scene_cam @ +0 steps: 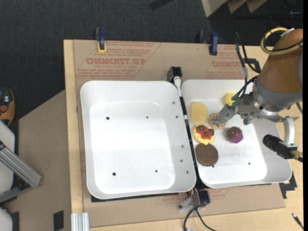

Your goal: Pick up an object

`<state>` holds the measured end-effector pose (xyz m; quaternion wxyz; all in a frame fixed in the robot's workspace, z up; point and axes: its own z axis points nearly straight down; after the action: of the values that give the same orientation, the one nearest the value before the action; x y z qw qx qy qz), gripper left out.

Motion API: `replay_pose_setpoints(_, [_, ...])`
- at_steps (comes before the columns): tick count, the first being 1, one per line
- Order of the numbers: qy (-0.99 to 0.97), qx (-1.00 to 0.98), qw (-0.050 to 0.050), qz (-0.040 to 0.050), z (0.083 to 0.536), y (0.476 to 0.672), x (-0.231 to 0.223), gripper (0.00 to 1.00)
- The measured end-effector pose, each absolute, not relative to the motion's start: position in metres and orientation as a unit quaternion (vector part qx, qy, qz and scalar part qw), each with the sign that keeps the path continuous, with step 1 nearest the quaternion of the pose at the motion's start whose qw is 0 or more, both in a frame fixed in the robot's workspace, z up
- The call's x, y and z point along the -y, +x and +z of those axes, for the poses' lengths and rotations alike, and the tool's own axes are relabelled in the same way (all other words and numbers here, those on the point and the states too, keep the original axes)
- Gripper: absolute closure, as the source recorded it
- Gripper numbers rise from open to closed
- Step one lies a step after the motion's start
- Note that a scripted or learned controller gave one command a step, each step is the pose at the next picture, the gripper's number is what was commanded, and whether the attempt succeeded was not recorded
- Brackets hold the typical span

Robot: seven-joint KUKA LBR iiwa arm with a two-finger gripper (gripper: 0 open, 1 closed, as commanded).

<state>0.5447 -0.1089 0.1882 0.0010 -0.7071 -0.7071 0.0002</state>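
Note:
The right bin [250, 170] holds several small toy foods. A pale yellow piece [198, 112] lies at its left. Below that sit a red and yellow pizza-like piece [204, 134] and a round brown cookie [207, 154]. A purple ball-shaped piece [234, 134] rests near the middle. A yellow piece [229, 99] shows at the back, partly behind the wrist. My gripper [221, 118] reaches down and to the left from the grey and orange arm. Its tip is over a small tan piece [218, 124], just right of the pale yellow piece. I see nothing held.
The left bin [130, 138] sits beside the right one, with a black-headed white rod [176, 81] along the seam between them. Two blue clamps [100, 35] [213, 42] grip the back edge of the cardboard-covered bench.

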Motion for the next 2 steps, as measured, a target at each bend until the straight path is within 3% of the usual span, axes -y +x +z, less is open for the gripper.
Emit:
replay_pose_setpoints(1, [-0.707,0.707,-0.006,-0.0026,0.112,0.541,0.117,0.00])
replay_pose_setpoints(2, [-0.705,0.709,-0.004,-0.0028,0.096,0.630,0.102,0.00])
